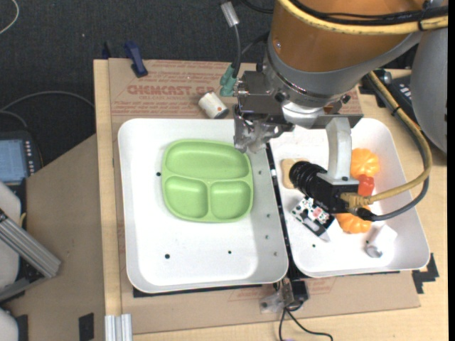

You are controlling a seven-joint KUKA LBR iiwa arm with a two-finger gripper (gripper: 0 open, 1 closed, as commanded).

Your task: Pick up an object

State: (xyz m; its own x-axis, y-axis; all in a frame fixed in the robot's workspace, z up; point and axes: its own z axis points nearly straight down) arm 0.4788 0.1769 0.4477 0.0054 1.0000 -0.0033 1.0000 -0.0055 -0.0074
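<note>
A light green divided plate [206,180] lies in the left bin [142,247]. My gripper [247,141] hangs low over the plate's far right corner, right by the wall between the two bins. The right bin [405,240] holds an orange toy [364,162], a second orange piece [352,223], a small red piece [366,185], a tan object [287,170], a small black-and-white item [313,217] and a grey metal piece [374,248]. Nothing shows in the gripper's grasp.
A white cylinder [212,104] lies on the brown board [163,84] behind the left bin. A blue clamp [135,59] sits at the board's far left corner. The big arm body covers the back of the right bin.
</note>
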